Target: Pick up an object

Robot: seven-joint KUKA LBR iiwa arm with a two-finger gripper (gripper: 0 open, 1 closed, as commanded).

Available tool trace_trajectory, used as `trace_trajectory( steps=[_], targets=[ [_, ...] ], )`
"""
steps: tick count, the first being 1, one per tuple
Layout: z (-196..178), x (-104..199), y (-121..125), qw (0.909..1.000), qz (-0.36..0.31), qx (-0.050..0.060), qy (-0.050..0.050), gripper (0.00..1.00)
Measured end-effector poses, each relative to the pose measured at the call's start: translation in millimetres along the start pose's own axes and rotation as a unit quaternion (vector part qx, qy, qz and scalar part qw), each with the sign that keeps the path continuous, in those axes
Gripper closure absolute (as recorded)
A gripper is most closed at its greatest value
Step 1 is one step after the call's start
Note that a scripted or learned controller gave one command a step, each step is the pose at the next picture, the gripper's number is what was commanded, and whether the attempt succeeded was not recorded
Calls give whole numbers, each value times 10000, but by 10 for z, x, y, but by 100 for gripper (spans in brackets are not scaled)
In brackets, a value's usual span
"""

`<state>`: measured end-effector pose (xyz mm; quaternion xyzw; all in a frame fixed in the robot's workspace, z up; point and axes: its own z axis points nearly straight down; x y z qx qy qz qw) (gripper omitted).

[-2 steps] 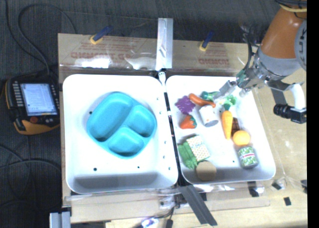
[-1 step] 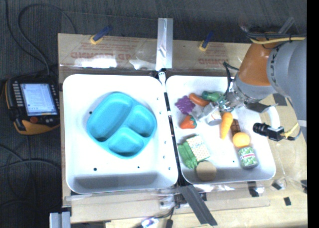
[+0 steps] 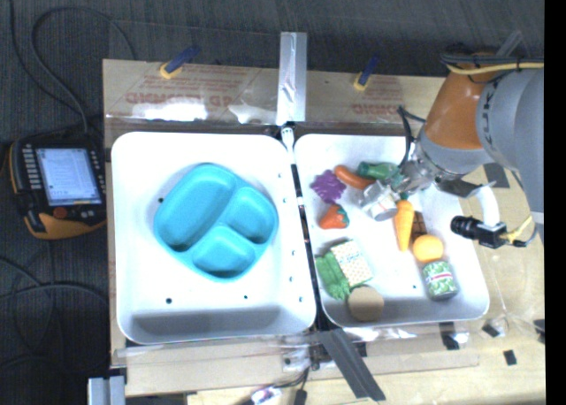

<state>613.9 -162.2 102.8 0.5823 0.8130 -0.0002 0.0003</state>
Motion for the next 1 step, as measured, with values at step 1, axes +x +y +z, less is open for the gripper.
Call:
trace_trajectory(
  steps=[1],
  targets=[
    [-1054, -82, 309, 10000, 95, -1, -9, 100]
  ],
)
